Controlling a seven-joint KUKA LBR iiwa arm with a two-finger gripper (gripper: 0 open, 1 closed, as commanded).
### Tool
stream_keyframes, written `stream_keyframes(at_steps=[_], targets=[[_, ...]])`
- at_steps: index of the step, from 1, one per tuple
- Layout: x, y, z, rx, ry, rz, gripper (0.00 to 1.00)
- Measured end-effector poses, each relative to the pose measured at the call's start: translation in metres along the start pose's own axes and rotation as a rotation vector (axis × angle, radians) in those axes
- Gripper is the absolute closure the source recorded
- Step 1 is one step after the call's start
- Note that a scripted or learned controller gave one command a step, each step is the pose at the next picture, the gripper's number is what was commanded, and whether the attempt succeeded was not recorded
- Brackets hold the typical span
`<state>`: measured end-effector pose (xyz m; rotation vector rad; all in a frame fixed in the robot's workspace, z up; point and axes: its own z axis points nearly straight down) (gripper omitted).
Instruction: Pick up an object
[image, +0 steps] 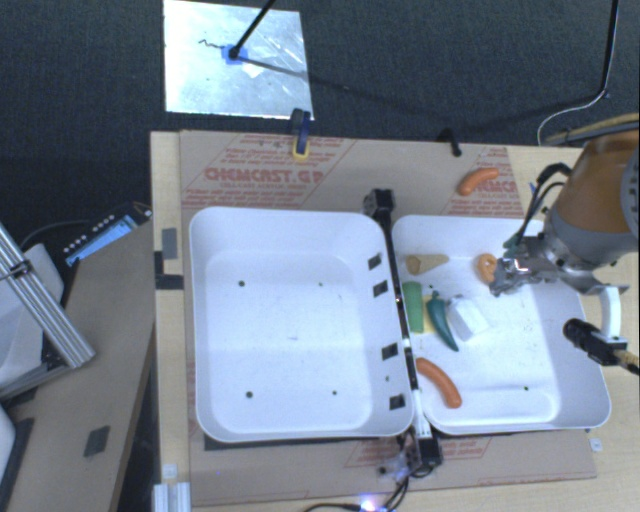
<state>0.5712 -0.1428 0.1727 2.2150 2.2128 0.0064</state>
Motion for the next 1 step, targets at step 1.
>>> stream_keyframes(at_steps=[1], targets=[[-0.0144,0.0013,-0.0566,0.002,0.002,-0.002,1.00]])
